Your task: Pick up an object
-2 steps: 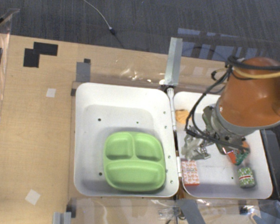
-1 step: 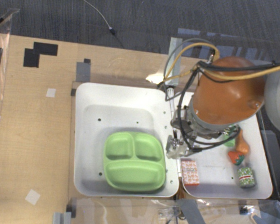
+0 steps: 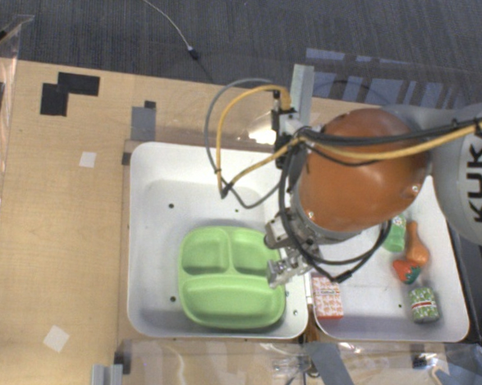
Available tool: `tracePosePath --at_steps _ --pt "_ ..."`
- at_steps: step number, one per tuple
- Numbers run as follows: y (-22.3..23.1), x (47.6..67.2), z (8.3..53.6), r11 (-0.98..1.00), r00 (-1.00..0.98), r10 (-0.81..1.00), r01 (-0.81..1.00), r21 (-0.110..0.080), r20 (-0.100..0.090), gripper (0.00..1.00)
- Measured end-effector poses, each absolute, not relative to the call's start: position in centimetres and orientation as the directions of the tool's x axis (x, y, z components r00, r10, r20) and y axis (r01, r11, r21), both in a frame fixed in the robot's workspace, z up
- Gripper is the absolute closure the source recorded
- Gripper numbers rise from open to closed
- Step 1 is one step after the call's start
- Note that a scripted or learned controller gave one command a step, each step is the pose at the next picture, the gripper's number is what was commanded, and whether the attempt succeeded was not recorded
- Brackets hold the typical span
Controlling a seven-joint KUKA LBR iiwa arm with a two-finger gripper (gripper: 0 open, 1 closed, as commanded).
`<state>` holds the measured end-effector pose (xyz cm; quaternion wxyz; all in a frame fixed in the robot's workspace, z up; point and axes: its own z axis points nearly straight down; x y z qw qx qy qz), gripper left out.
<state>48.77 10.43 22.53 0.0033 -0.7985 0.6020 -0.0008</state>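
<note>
The table (image 3: pixel 56 240) carries two white bins side by side. The arm (image 3: pixel 366 176), grey with an orange band, reaches in from the right above both bins. The left bin (image 3: pixel 152 222) holds a green divided tray (image 3: pixel 227 277) lying flat. The right bin (image 3: pixel 446 317) holds a patterned box (image 3: pixel 327 299), an orange carrot-shaped item (image 3: pixel 412 253) and a small can (image 3: pixel 422 303). The gripper (image 3: pixel 280 270) sits at the tray's right edge; whether it is apart or together cannot be determined.

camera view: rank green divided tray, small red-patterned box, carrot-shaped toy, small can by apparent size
1. green divided tray
2. small red-patterned box
3-4. carrot-shaped toy and small can: they look alike in size, and the toy is partly hidden, so unranked.
</note>
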Motion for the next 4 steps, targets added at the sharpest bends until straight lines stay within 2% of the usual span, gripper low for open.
tracePosePath --at_steps 1,2,3,4 --pt "6.9 48.8 27.3 -0.636 0.636 -0.772 -0.772 -0.007 0.002 1.0" --pt "16.1 50.1 24.2 -0.549 0.549 -0.836 -0.836 -0.004 -0.004 1.0" --pt "14.0 48.6 17.0 -0.754 0.754 -0.657 -0.657 -0.001 -0.003 1.0" --pt "13.4 49.6 22.3 -0.935 0.935 -0.355 -0.355 -0.005 0.003 1.0"
